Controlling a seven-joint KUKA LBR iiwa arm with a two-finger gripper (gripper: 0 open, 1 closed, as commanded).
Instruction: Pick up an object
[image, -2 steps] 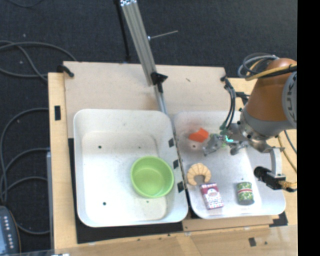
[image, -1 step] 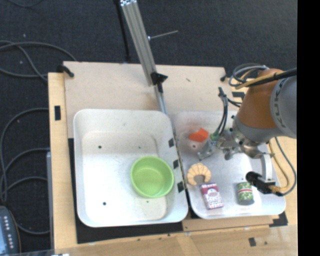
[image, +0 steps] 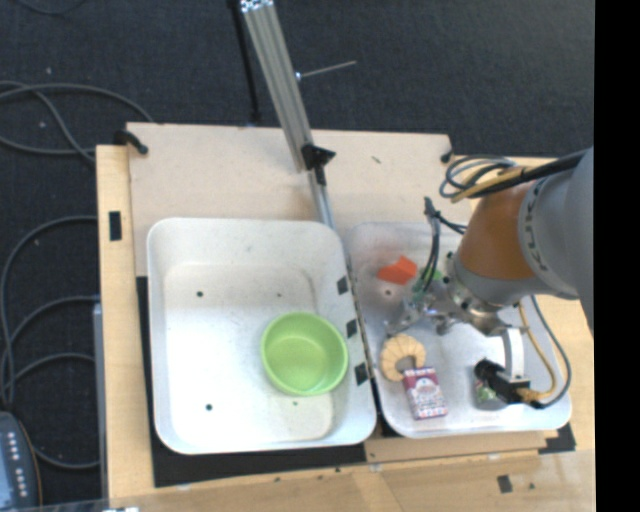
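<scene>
The right bin (image: 395, 240) holds an orange block (image: 398, 269) near its far left, a tan ring-shaped pastry toy (image: 402, 353) by its left wall, and a small pink box (image: 425, 392) just in front of the pastry. My gripper (image: 428, 314) hangs low over the bin's middle, just above and right of the pastry and below the orange block. Nothing shows between its tips.
The left bin (image: 200, 260) has a lime green bowl (image: 304, 353) near its front right corner. A slanted metal pole (image: 285, 95) rises from the bench behind the bins. The orange-banded arm (image: 510, 240) covers the right bin's far right part.
</scene>
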